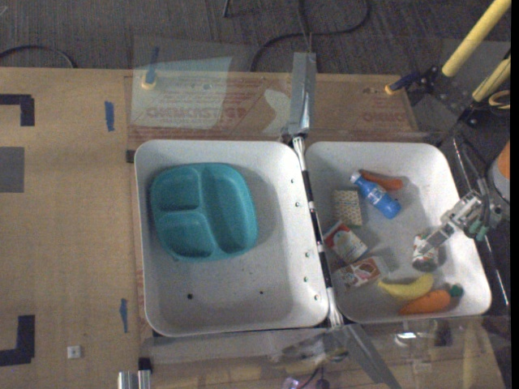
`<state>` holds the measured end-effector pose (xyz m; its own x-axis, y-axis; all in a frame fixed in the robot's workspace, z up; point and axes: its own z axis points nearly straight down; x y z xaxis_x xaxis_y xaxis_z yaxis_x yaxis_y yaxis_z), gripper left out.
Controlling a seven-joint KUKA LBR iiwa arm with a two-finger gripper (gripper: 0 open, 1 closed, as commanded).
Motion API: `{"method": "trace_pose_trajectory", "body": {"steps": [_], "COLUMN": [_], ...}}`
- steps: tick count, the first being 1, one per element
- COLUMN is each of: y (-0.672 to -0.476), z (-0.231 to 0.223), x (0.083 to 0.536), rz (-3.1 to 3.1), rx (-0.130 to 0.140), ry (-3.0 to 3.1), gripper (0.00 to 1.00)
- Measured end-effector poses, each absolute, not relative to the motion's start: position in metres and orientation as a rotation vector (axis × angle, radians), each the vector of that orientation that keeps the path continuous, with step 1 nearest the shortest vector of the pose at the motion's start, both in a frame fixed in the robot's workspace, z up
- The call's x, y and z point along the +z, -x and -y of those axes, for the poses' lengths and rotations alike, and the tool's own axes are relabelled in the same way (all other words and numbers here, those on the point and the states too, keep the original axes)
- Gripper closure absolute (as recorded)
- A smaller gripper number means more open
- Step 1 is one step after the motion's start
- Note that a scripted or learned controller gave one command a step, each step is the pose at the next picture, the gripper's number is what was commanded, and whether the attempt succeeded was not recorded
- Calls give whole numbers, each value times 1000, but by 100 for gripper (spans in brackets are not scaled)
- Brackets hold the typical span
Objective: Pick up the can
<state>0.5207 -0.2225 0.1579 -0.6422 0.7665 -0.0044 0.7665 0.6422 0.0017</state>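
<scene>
The two-finger gripper (427, 248), jaw state unclear, hangs over a silvery metal can (426, 258) in the right white bin (474, 298).

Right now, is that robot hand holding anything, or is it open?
Hand: low in the right bin, over a small silvery thing, maybe the can. Open or closed, holding or not, cannot be told from this view.
</scene>
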Motion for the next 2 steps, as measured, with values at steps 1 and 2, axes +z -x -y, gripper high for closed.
{"method": "trace_pose_trajectory", "body": {"steps": [1, 2], "y": [-517, -581], "z": [223, 216], "x": [87, 88], "rz": [-2820, -2480], "rx": [2, 12], "ry": [-1364, -1925], "gripper": [0, 0]}}
